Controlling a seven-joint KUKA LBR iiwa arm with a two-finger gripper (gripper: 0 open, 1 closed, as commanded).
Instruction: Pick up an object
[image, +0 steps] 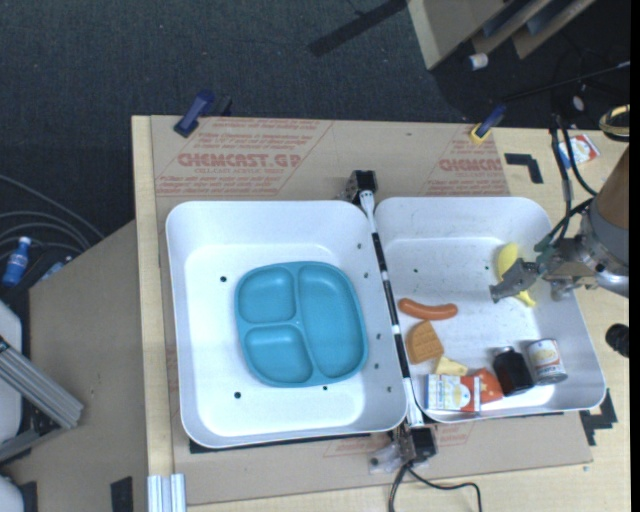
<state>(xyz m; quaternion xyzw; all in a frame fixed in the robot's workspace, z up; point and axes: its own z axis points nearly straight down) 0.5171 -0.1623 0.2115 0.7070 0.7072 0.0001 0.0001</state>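
You saw the jaws (510, 288), their state unreadable, hanging just below the yellow banana (507, 258), its long axis running toward them.

The bench (300, 150) was a tan board printed with red lettering. Two shallow white bins sat side by side on it, touching along their inner edges: the left bin (200, 330) and the right bin (570, 330). A blue clamp (193, 113) gripped its far left edge, and a yellow-and-blue clamp (487, 125) its far right.
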